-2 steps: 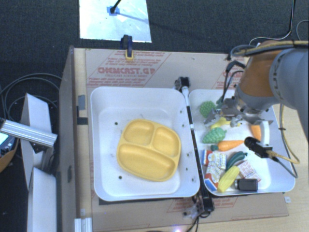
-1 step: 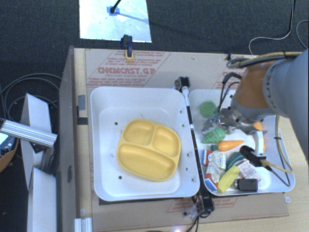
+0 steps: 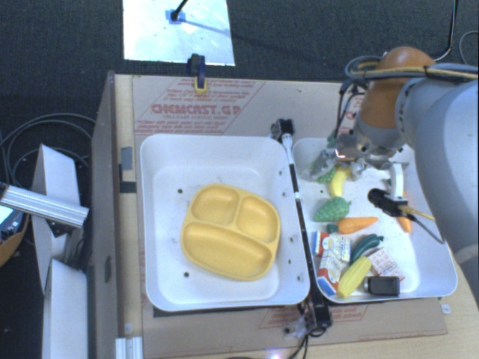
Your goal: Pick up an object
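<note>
Just below the gripper (image 3: 338, 161) — grip state unclear — a yellow banana (image 3: 338, 182), near touching.

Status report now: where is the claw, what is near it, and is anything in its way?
Claw low over the right bin, far end; grip state unclear. Banana just under it, not seen held. Green vegetable and carrot crowd close by.

We see the grey arm's end effector (image 3: 338, 159) low over the right shallow white bin (image 3: 438, 275), near a small yellow plastic banana (image 3: 338, 182). Left shallow white bin (image 3: 161, 223) holds a yellow divided plastic tray (image 3: 230, 230). Orange toy carrot (image 3: 358, 224) & yellow toy corn cob (image 3: 354, 275) lie w/ other toys on the right.
</note>
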Controlling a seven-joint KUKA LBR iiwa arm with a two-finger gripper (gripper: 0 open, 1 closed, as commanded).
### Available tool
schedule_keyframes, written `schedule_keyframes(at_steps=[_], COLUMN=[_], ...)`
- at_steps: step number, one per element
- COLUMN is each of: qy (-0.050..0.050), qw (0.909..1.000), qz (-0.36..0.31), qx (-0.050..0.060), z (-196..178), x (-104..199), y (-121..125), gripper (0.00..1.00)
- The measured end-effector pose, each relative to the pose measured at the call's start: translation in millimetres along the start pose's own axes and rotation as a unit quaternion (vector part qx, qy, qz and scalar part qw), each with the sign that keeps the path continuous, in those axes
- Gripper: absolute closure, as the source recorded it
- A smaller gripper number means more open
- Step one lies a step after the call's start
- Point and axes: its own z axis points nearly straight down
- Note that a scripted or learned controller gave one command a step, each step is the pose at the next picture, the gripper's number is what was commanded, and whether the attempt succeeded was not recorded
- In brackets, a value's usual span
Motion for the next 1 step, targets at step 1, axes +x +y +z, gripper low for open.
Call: schedule_keyframes(at_steps=[1], qy=[-0.001], qw=[1.0000], qz=[0.001], qx=[0.001], z=[-7.8], x=[-1.7], y=[-3.7], gripper=[1.00])
